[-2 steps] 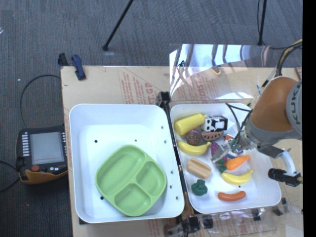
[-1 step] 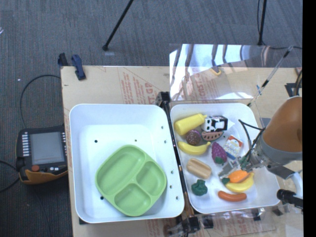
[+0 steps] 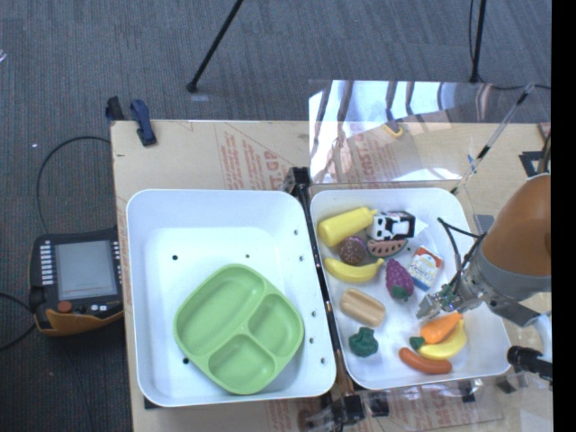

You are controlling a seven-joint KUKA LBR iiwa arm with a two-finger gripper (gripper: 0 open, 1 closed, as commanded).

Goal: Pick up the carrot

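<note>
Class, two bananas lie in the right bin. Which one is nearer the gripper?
The banana at the bin's lower right, lying under the carrot beside the gripper. The other banana lies farther left, below the yellow cylinder.

Green divided plate [image 3: 239,328] sits in left bin [image 3: 153,232]. Right of plate: hot dog bun [image 3: 362,308], broccoli [image 3: 363,341] just below it, banana [image 3: 353,270] and grapes [image 3: 400,279] further up-right.

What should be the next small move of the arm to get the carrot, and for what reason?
Probably a short descent straight onto the carrot. The hand sits just above its upper end in the right bin, and the carrot lies partly on a banana, so a sideways approach would likely push both.
</note>
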